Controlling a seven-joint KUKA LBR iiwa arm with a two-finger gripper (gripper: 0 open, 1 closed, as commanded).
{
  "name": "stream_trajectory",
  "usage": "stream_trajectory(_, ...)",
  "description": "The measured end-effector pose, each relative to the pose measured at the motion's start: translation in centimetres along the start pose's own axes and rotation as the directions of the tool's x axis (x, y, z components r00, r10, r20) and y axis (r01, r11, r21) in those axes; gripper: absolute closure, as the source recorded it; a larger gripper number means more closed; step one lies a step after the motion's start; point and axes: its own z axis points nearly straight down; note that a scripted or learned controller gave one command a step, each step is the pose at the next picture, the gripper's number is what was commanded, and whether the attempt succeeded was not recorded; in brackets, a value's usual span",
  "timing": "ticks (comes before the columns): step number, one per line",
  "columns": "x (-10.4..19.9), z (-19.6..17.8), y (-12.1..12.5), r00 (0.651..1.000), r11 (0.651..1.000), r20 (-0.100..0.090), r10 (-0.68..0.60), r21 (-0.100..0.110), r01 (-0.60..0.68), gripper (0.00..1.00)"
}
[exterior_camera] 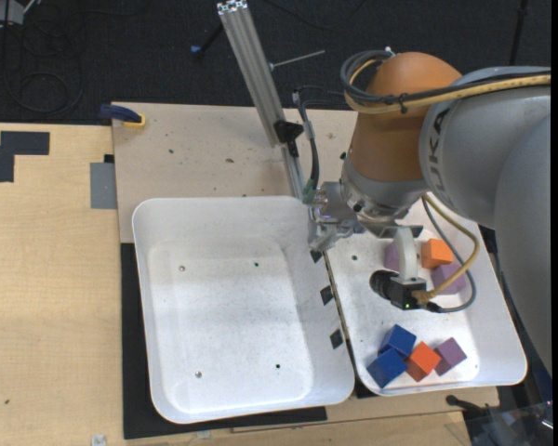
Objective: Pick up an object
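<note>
Several small blocks lie in the right bin (502, 372). An orange block (437, 252) and a pale purple one (451, 279) sit near its right side. At the front are two blue blocks (393, 353), an orange block (422, 360) and a purple block (451, 352), all close together. My gripper (323, 233) hangs from the orange-banded wrist (395, 119) over the back of the seam between the two bins. It stands well apart from every block, and I see nothing in it.
The left bin (151, 226) lies beside the gripper. A slanted aluminium post (260, 82) rises just behind the gripper. A black cable loop (405, 291) dangles over the right bin. Black clips (331, 316) line the seam. A blue clamp (121, 114) sits at the bench's back left.
</note>
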Motion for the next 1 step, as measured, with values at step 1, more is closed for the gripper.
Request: stream_trajectory(1, 4.44, 1.12, 0.21, 1.000, 1.000, -0.001, 0.000, 0.003, 0.000, 1.00)
